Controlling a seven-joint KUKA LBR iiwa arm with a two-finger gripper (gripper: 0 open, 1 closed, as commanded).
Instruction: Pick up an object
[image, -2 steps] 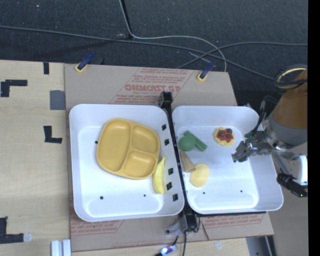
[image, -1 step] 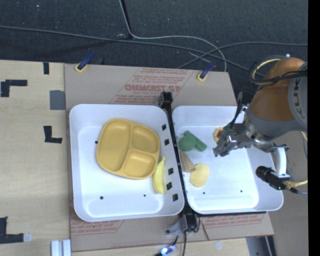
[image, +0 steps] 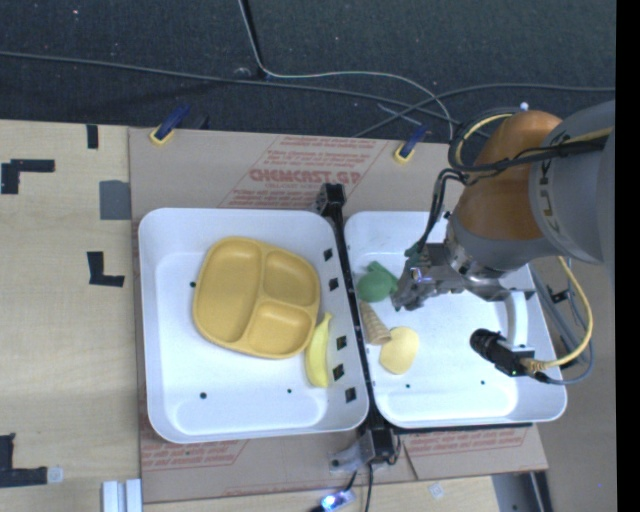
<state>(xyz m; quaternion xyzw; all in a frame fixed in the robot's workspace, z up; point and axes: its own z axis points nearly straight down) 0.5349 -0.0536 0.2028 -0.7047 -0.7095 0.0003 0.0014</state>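
**Two bins, one claw low over the right one**

Claw (image: 412, 290) sits down in the right bin (image: 520, 405), dark and bunched up under the wrist, and from this slant I cannot tell how it stands or whether it has anything in its hold. Just beside it on the left, a green piece (image: 375, 283) lies near the divider. Just below, a cone (image: 374, 323) touches a pale yellow lump (image: 399, 351). Any of these could be the pick.

Risk from here, as I read it: three things crowd that corner, so a descent slightly off could nudge the green piece against the divider, or clip the cone and roll it away.

Arm (image: 520, 200) comes in from the right, orange band bulging over the bin's far edge, wrist bent steeply downward, cables looping round it.

Over in the left bin (image: 165, 400), a yellow tray (image: 255, 297) and a banana (image: 318, 352) lie well apart from the action.
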